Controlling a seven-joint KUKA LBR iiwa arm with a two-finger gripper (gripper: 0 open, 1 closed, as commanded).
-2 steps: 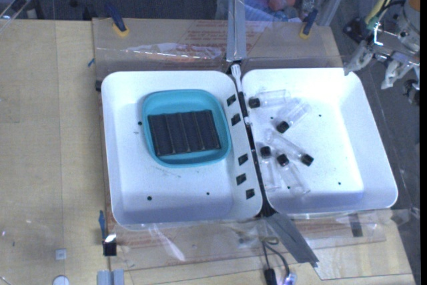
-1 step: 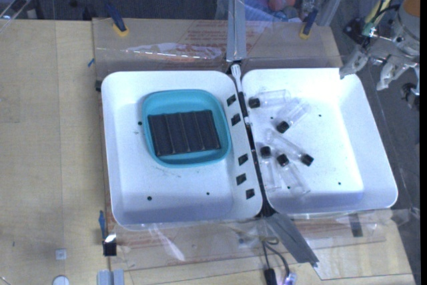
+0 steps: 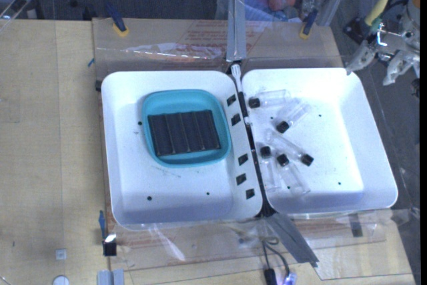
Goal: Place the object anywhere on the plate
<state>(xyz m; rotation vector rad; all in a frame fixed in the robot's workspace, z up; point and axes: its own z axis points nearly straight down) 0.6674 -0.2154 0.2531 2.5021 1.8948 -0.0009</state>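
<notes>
You had the clear plastic vials with black caps (image 3: 291, 113) scattered in the right white bin (image 3: 353, 143), well apart from the teal plastic plate (image 3: 183, 98) in the left white bin (image 3: 127, 197), so one needed carrying across. The gripper (image 3: 390, 63) hung beyond the right bin's far corner; its opening and load you could not tell.

Plate (image 3: 152, 118): glossy teal plastic, dark ribbed matt insert.
Vials (image 3: 288, 118): clear plastic, black caps.
Bins (image 3: 333, 87): smooth white plastic.
Bench (image 3: 40, 143): pale wood.
</notes>
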